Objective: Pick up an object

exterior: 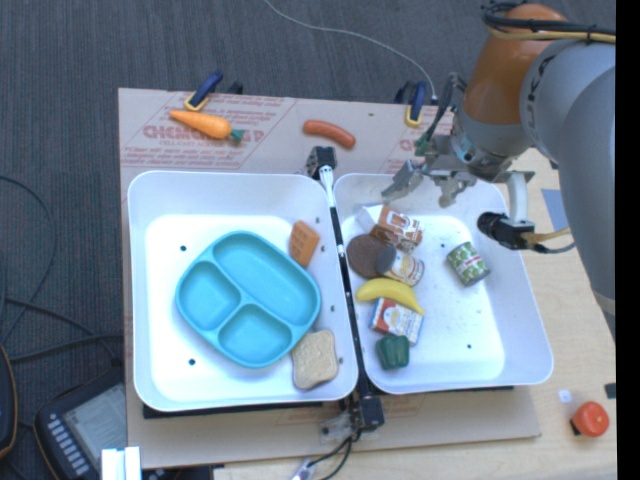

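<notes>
My gripper (428, 186) hangs over the back edge of the right bin (520, 353), with its two fingers spread open and nothing between them. Just in front of it, in the bin's left half, lie a small brown-and-white carton (399, 228), a dark brown disc (368, 257), a small jar (407, 269), a yellow banana (391, 292), a red-and-white pack (395, 320) and a green pepper (393, 352). A green can (467, 264) lies apart toward the right.
The left bin (150, 208) holds a blue divided plate (249, 298), an orange wedge (304, 243) and a slice of bread (315, 359). A carrot (205, 124) and a sausage (329, 133) lie on the cardboard behind the bins. An orange item (591, 420) sits at the bench's front right.
</notes>
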### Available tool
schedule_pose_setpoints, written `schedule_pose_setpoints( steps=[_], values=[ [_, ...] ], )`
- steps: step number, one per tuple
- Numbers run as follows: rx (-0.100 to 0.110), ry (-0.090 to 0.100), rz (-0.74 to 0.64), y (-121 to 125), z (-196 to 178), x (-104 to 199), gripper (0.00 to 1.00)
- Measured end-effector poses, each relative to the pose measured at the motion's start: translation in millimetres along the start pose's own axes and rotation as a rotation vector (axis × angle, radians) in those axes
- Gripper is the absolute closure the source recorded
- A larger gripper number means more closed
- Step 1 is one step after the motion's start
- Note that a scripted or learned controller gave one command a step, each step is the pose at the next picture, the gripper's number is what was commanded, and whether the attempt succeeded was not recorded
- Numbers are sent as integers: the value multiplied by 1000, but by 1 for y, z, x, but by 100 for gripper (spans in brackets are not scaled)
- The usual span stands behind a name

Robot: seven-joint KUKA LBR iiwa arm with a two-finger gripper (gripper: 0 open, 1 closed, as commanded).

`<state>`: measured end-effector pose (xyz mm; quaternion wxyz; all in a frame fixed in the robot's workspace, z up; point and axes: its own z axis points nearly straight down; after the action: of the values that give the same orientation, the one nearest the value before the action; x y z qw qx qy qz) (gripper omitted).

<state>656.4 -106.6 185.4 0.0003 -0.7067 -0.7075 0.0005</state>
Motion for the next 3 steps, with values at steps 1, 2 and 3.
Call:
schedule_pose_setpoints(
  steps=[1,2,3],
  values=[
    [-9,-2,1,-38,96,-29,0],
    [-16,-2,2,-36,83,-30,100],
    [-12,-2,2,-37,85,-29,0]
  ],
)
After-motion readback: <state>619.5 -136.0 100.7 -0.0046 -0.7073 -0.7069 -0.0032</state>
